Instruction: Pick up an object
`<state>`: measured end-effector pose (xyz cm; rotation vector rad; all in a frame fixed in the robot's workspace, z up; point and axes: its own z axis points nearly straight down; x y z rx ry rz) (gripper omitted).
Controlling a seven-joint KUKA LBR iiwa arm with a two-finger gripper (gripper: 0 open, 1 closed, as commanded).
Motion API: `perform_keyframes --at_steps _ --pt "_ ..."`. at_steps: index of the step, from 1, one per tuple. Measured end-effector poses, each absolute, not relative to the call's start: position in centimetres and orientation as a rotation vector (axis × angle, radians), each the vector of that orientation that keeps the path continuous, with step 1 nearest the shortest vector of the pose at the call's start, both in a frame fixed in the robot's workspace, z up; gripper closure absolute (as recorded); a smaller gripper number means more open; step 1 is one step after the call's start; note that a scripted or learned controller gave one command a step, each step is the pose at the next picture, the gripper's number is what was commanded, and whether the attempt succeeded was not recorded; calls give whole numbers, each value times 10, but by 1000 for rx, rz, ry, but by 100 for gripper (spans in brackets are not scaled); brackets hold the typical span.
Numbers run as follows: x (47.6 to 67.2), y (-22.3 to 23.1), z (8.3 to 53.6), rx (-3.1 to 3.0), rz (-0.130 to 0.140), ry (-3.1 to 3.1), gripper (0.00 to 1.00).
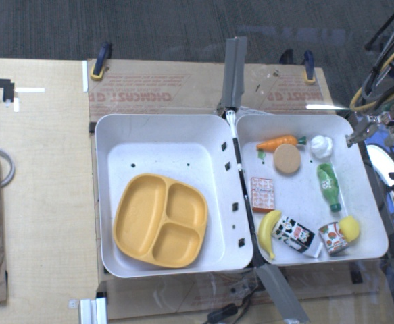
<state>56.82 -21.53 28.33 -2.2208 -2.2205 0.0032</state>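
1. A pale wooden tabletop [41, 181] is seen, backed by dark carpet, with two shallow white bins side by side on cardboard sheets.
2. Nearest in the right bin [305, 184], a banana [268, 233] is laid beside a black-and-white carton [295, 235]; a small printed cup [332, 238] is set touching a yellow lemon [349, 227] at the near right corner.
3. In the left bin [163, 193], a yellow divided plate [160, 219] is placed toward the near left side.
4. Farther back in the right bin, a red-and-white box [262, 194] and a green bottle [329, 186] are found, well apart.
5. Toward the far wall, a round tan disc [286, 158] is seen just below an orange carrot [279, 142], with a white crumpled object [321, 146] near them.
6. Arm hardware and cables [379, 106] are glimpsed at the right edge; whether the tool is open or closed cannot be told.
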Motion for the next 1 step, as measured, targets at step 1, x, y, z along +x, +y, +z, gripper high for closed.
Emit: perform_keyframes --at_steps 1 --pt "527 -215 164 -2419 5 -2003 0"
